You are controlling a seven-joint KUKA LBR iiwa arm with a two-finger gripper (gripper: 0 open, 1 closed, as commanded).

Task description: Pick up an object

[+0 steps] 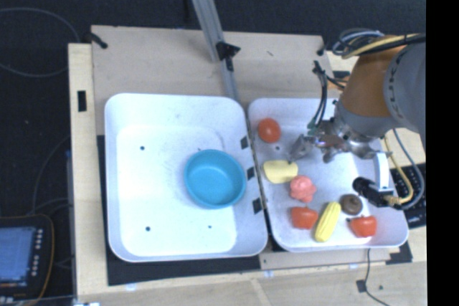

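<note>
The right bin [287, 111] holds several small items. Among them are an orange-red ball [269, 130], a pale yellow piece [280, 170], a pink lump [302, 188], a red piece [304, 217] and a yellow corn-like piece [327, 221]. There are also a brown round piece [351, 204] and a second red piece [364, 226]. My gripper [314, 148] hangs over the middle of this bin, just above and to the right of the pale yellow piece. It stands open with nothing between its fingers.
A blue bowl [214, 178] sits in the left bin [143, 118], close to the wall shared with the right bin. A grey metal bar [204, 3] slants down from the top to the back of the bins. Cables [401, 183] hang beside the wrist at the right.
</note>
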